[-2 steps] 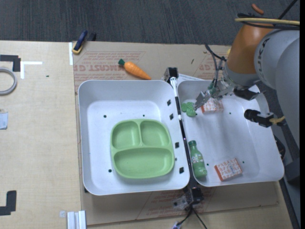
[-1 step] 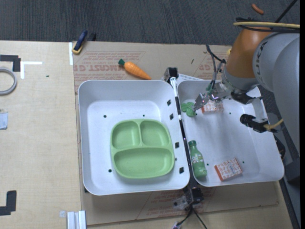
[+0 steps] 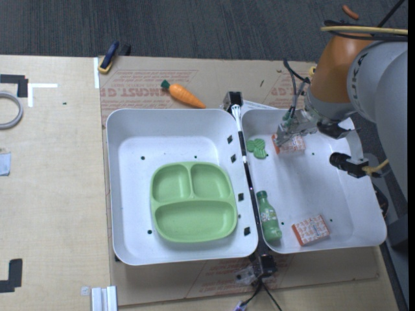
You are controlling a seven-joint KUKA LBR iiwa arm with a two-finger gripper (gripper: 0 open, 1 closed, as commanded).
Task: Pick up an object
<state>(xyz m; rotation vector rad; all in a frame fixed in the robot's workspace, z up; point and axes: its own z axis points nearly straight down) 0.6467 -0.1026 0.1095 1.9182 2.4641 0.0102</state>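
A grey arm (image 3: 382, 76) with an orange band reaches in from the right over a wooden surface (image 3: 52, 206) that carries two shallow white bins side by side. The left bin (image 3: 130, 135) holds a green divided plate (image 3: 192, 201), which lies flat near its middle. The right bin (image 3: 350, 219) holds the smaller goods: a green bottle (image 3: 268, 216) lies against the inner wall, its long axis running roughly along that wall with the cap toward the far end; a red-patterned packet (image 3: 311, 230) lies flat near the front corner, its long side slightly slanted; a small green piece (image 3: 257, 148) rests by the wall further back. The claw (image 3: 290, 135) is low at the back of the right bin, right over a small pale box with red markings (image 3: 290, 144), which sits a little askew, its longer side about crosswise to the bin. Whether the claw is released or clenched cannot be told from this angle, and the box is not plainly between its parts, so the pick seems not yet done: the approach looks complete, with the grasp and lift left. A toy carrot (image 3: 183, 94) lies on the surface behind the left bin, leaf end to the left, tip to the right.
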